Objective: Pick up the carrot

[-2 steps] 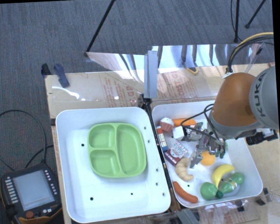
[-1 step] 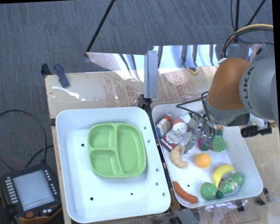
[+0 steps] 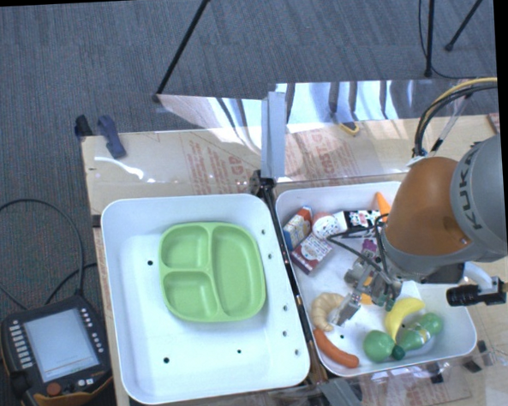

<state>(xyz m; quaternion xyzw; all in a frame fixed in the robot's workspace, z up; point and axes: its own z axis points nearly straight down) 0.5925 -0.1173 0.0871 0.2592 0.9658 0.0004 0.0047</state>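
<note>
i see gripper (image 3: 350,308) low in right bin (image 3: 464,339), fingers spread, nothing between them, tips beside croissant (image 3: 325,305). carrot (image 3: 381,204) lies at far edge, wedged against wall, partly behind arm. i judge gripper is well off target.

End effector (image 3: 350,302) low in right bin (image 3: 465,341) beside croissant (image 3: 326,306), carrot (image 3: 382,203) at far rim by orange band; green divided plate (image 3: 213,271) in left bin (image 3: 134,351).
</note>
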